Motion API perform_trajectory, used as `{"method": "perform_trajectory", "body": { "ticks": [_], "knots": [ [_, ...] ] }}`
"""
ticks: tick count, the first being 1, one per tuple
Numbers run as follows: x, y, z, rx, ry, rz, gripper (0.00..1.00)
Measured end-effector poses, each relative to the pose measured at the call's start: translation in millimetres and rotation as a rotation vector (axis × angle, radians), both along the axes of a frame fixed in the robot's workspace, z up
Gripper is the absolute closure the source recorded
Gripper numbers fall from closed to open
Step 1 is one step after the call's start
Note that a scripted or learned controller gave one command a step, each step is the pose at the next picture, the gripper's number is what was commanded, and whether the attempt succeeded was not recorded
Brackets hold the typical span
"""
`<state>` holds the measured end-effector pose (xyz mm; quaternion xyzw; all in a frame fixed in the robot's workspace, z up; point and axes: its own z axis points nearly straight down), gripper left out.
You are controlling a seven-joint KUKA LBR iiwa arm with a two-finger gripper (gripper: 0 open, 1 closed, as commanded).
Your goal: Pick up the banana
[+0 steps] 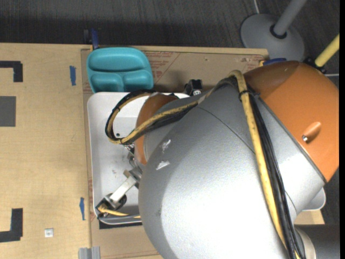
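Arm (pixel 226 171) covers bin (pixel 99 144); banana's axis hidden.

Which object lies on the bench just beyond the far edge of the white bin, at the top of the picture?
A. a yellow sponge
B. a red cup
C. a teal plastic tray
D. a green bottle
C: a teal plastic tray with moulded compartments sits on the bench just above the white bin rim.

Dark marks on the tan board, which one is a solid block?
The middle grey rectangle at the left edge; the black mark above and black mark below are bracket-shaped outlines.
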<state>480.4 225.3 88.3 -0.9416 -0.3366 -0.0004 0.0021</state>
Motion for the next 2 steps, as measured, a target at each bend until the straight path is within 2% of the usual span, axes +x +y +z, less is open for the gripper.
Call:
{"method": "perform_trajectory", "body": {
  "ticks": [2],
  "knots": [
    [0.0,0.8,9.8,0.000,0.002,-0.015,1.00]
  ]
}}
